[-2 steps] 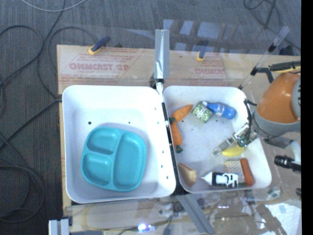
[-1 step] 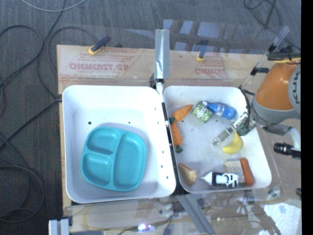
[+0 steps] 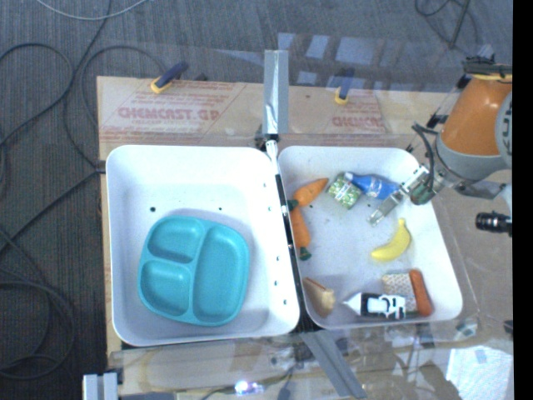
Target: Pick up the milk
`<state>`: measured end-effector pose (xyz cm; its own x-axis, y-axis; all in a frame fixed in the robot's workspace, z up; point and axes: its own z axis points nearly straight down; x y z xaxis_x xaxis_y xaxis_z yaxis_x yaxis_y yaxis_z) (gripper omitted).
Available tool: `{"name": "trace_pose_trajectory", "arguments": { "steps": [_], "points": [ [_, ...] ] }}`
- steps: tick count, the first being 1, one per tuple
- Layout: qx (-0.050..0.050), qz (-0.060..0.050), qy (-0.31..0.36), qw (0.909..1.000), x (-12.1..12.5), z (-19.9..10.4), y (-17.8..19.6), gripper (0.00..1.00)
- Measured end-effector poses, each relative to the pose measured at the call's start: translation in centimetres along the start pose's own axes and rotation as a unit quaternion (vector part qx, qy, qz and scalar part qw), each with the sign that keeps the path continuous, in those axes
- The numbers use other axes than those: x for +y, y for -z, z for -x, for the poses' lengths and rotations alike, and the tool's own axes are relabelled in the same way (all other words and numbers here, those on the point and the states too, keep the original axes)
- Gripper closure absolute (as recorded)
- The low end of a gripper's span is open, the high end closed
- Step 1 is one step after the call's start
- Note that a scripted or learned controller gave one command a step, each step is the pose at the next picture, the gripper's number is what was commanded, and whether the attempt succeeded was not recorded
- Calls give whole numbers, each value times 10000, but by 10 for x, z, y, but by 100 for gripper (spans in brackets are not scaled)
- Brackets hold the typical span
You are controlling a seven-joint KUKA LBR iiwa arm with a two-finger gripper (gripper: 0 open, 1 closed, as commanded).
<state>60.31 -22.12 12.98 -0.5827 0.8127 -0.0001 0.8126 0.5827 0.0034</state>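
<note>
The milk (image 3: 372, 185) looks to be the small blue-and-white carton lying on its side at the back of the right bin (image 3: 441, 248), between a green-and-white packet (image 3: 342, 191) and the gripper. My gripper (image 3: 379, 214) reaches in from the right at a slant. Its tip is low over the bin floor, just right of and in front of the carton and close to its right end. Nothing shows in its grasp. The arm's orange band (image 3: 476, 127) is above the bin's right rim.
The right bin also holds a carrot (image 3: 310, 192), an orange stick (image 3: 300, 232), a banana (image 3: 393, 242), a bread piece (image 3: 319, 292), a black-and-white bottle (image 3: 383, 305), a waffle (image 3: 398, 282) and a red sausage (image 3: 420, 292). A teal divided plate (image 3: 196, 268) lies in the left bin (image 3: 125, 223).
</note>
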Motion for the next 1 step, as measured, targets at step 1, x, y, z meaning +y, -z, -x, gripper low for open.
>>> {"name": "trace_pose_trajectory", "arguments": {
  "steps": [1],
  "points": [
    [-22,-17,-1134,9935,72,13,33,0]
  ]
}}
